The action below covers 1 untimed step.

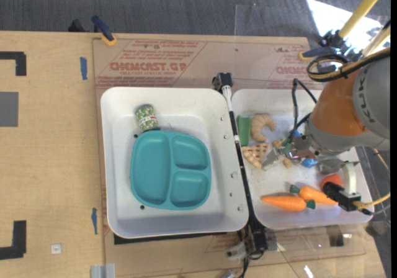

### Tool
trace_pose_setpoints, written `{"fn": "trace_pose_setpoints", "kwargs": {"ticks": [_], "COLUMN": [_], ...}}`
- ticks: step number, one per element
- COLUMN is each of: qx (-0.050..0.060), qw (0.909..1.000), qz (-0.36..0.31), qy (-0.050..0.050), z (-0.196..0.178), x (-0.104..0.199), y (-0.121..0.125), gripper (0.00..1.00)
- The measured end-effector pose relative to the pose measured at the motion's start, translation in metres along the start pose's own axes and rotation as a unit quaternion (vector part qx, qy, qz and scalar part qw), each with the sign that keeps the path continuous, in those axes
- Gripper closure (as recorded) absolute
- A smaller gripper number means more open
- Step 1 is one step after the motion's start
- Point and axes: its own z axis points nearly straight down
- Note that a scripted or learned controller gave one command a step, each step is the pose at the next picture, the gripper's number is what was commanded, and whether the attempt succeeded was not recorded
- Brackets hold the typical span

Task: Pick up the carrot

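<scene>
Two orange carrots with green tops lie near the front of the right bin point(363, 221). The longer carrot point(284, 202) lies flat, pointing left. A shorter carrot point(317, 195) lies just right of it, the two nearly touching. My gripper point(284, 151) hangs low over the middle of the right bin, behind the carrots and apart from them, among small toy foods. The grey arm with its orange band point(338, 115) comes in from the right and hides part of the bin's right side.
A croissant point(263, 126), a green piece point(244, 128) and a tan waffle-like piece point(252, 156) lie by the gripper. A red-orange item point(331, 181) sits at the right. The left bin point(118, 165) holds a teal divided plate point(170, 170) and a green can point(146, 118).
</scene>
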Motion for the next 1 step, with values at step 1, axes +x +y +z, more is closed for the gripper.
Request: {"fn": "trace_pose_setpoints", "kwargs": {"ticks": [1], "qx": [-0.001], "qw": [0.9772], "qz": [-0.212], "qy": [-0.001], "z": [-0.0006], "x": [-0.0315], "y": [-0.0581], "gripper": [0.0]}}
